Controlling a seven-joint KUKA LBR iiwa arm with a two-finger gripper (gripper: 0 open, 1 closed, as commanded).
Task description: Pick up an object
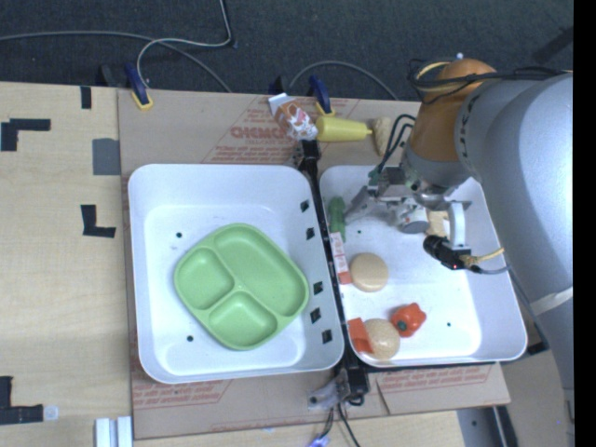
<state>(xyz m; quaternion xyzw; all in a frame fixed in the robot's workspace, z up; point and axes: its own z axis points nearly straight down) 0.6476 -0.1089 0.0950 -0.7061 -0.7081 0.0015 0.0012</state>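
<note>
In the right bin (484, 319) lie a tan round bun (369, 273), a second tan bun (381, 339) with an orange piece (356, 332) beside it, a small red pepper (408, 318), and a green item (335, 216) against the left wall. My gripper (402, 203) hangs low over the far part of this bin, up and to the right of the first bun and right of the green item. I see nothing held in it. The grey arm with its orange band (438, 124) hides the bin's far right corner.
The left bin (154, 194) holds a green divided plate (241, 285). A yellow item (342, 129) and a small wrapped packet (291, 115) lie on the cardboard behind the bins. Clips and cables sit along the divider between the bins.
</note>
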